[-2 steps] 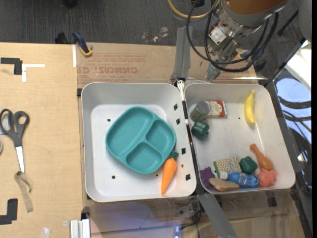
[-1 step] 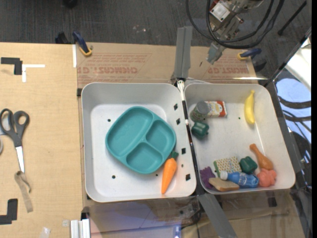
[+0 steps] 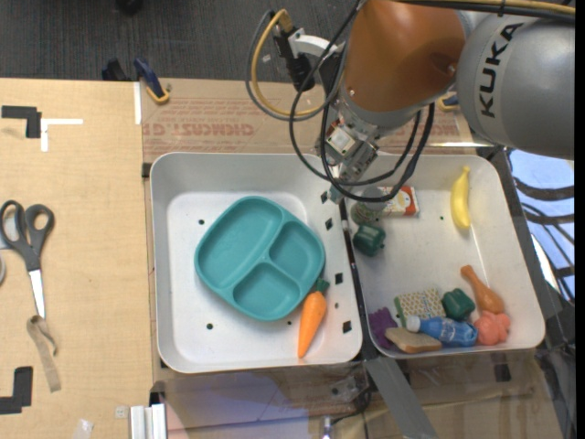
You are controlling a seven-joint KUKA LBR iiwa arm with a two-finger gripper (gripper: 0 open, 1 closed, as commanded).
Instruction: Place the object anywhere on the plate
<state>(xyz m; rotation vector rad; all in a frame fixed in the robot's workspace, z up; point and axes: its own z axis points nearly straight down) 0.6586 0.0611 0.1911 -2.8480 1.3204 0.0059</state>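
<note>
A teal plate [image 3: 260, 256] with three compartments lies in the left bin [image 3: 174, 273]. An orange carrot [image 3: 311, 323] rests in that bin against the plate's lower right rim. My gripper [image 3: 351, 201] hangs under the orange wrist band, over the divide between the two bins and right of the plate's upper corner. The wrist hides most of it. A small dark green object [image 3: 369, 238] sits just below the gripper, at the left edge of the right bin [image 3: 516, 245]. I cannot tell if it is held.
The right bin holds a banana [image 3: 461, 199], a small carton [image 3: 400, 201], an orange drumstick [image 3: 482, 288], a blue bottle [image 3: 445, 330], a pink toy [image 3: 494, 327] and other small items. Scissors [image 3: 27, 240] lie on the bench at left.
</note>
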